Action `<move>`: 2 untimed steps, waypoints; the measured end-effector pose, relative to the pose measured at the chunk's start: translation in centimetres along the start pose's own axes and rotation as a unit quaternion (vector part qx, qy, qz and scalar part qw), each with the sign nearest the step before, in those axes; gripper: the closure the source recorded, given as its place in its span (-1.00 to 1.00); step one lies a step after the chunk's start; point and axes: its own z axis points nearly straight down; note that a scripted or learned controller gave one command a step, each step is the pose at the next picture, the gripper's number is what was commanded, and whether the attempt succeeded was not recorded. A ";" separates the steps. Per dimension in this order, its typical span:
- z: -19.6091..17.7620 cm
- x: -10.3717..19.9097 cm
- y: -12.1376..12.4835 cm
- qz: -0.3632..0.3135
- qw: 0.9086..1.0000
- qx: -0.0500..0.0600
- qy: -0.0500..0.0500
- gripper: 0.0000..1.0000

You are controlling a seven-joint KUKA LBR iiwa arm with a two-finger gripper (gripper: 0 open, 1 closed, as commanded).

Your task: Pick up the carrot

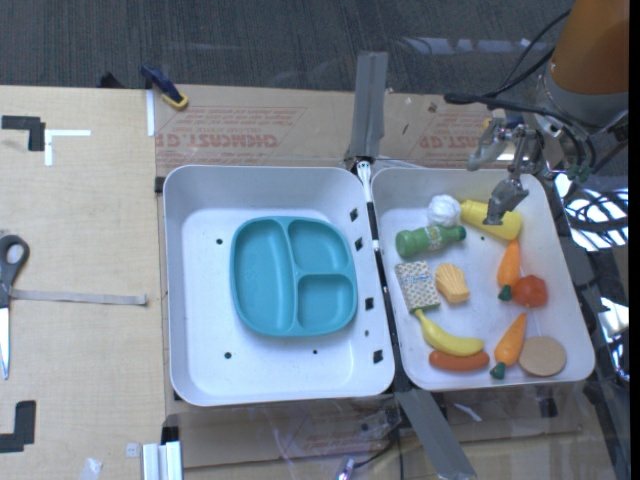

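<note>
My hand [505, 200] hangs over the back of the right bin [566, 268], at its far right corner. One dark finger points down onto the yellow bottle [497, 218]; can't tell if my hand is open or closed, nothing visibly gripped. Orange band of my arm [595, 28] sits top right, cables around the wrist.

Right bin, near my hand: yellow bottle lying flat, touching or just under the fingertip. Left of it a white crumpled ball [443, 208], then a green bottle [430, 239] on its side. Just below the yellow bottle is a carrot [509, 269], orange, tip toward the back, green end down. Beside its lower end is a red-orange tomato-like piece [531, 291], touching or nearly. A second carrot [509, 343] lies nearer the front, tilted, green end at front, next to a tan round cookie [543, 356]. Mid-bin: a yellow corn piece [453, 284], a patterned cracker box [416, 285], a banana [448, 336], a red sausage [458, 362] under the banana.

Left bin [190, 298] holds a teal divided plate [295, 276], three compartments.

Worktop [70, 268] further left: scissors [8, 288] at the edge, black-and-white markers, a blue-yellow clip [163, 85] at the back.
</note>
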 end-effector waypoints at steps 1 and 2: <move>16.4 4.3 -5.5 0.056 0.998 0.000 -0.001 -1.00; 15.3 4.1 -5.4 0.053 0.999 0.001 -0.004 1.00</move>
